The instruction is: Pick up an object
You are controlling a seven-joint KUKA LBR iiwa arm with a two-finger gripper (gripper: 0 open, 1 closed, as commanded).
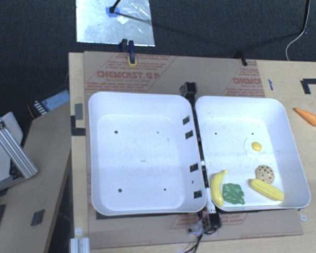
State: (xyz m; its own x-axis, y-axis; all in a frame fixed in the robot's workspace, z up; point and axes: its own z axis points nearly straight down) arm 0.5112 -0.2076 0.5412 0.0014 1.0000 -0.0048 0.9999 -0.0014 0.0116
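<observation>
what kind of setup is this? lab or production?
Probably a lab grasping test bench, not production. Two shallow white bins sit side by side on a brown board, toy food such as a banana and a cookie lies in the right one, and cables trail over dark carpet.

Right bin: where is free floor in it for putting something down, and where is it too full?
In the right bin, the floor is bare in the far half and along the divider, above the fried egg. The near part is crowded: banana, green leaf, cookie and corn lie close together.
</observation>
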